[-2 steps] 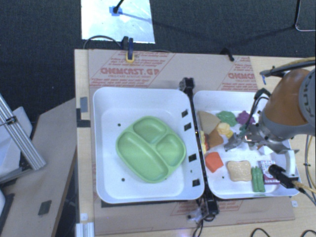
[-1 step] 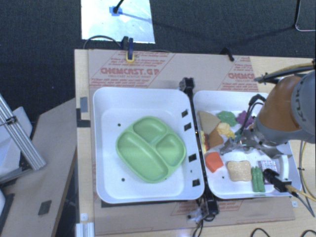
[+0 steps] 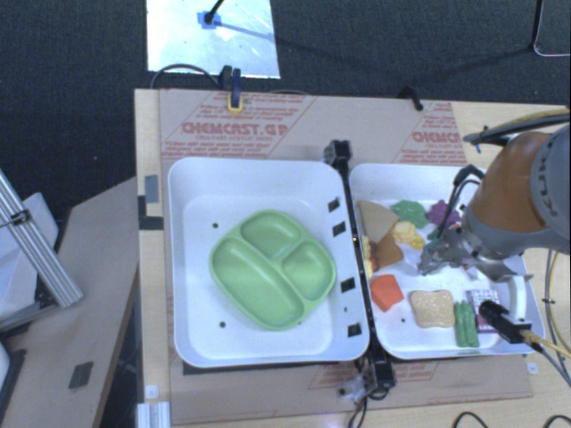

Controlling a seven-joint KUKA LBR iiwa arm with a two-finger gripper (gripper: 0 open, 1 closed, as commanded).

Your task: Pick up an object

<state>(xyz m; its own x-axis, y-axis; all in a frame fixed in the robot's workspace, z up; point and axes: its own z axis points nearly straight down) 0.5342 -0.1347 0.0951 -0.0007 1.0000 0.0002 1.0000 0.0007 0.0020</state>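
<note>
The gripper (image 3: 434, 259) hangs low inside the right bin (image 3: 446, 178); whether its fingers are spread or pressed together cannot be told from this slanted view. Just below it lies a tan bread slice (image 3: 433, 308), with an orange block (image 3: 385, 292) to its lower left and a green stick (image 3: 465, 323) to its lower right. Left of it sit a brown wedge (image 3: 378, 222) and a yellow piece (image 3: 409, 234); above are a green leaf (image 3: 410, 210) and what may be purple grapes (image 3: 441, 211). Far left, the other bin (image 3: 192, 194) holds a green 3-compartment plate (image 3: 272, 268).
</note>
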